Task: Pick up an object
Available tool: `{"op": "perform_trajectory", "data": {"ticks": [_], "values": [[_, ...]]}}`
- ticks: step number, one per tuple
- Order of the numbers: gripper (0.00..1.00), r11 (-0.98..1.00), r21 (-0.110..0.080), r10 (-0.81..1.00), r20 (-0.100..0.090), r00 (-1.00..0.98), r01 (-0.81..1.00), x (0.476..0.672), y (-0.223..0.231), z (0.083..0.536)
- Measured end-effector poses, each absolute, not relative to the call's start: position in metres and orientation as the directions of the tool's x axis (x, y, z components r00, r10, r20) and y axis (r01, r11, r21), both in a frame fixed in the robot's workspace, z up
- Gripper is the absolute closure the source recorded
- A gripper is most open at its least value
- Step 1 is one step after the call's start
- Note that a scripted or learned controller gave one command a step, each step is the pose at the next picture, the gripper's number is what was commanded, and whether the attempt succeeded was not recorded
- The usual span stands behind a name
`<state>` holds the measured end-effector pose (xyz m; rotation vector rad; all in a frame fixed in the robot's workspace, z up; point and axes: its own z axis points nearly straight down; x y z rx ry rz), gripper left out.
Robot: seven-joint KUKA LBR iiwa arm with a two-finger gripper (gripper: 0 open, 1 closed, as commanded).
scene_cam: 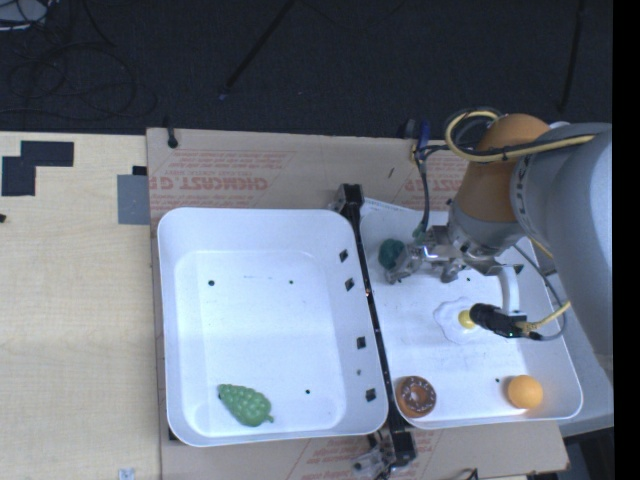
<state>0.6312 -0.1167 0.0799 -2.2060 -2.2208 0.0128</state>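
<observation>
My gripper (428, 260) hangs low over the back of the right bin (560, 408), under the grey arm with its orange band (500, 173). A small teal object (390, 254) lies just left of the gripper, close to it or touching it. In front of the gripper lies a white fried-egg toy with a yellow yolk (456, 319). A brown donut (415, 395) and an orange ball (524, 392) rest near the bin's front wall. A green grape bunch (245, 405) lies in the front of the left bin (170, 268).
A black divider rail (365, 308) runs between the two bins. A black plug with a yellow cable (497, 320) sticks out from the arm over the egg toy. Cardboard (260, 173) lies under the bins, and wooden bench (70, 318) to the left.
</observation>
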Motion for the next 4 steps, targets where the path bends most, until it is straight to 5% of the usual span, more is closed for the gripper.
{"op": "perform_trajectory", "data": {"ticks": [1,2,3,4], "values": [[0.00,0.005,-0.023,1.000,0.006,-0.005,1.000,0.640,-0.126,0.085],[1.00,0.006,-0.028,1.000,0.006,-0.006,1.000,0.639,-0.126,0.095],[1.00,0.005,0.007,1.000,0.001,-0.005,1.000,0.630,-0.074,0.194],[1.00,0.008,0.006,1.000,0.003,-0.008,1.000,0.590,-0.002,0.289]]}}
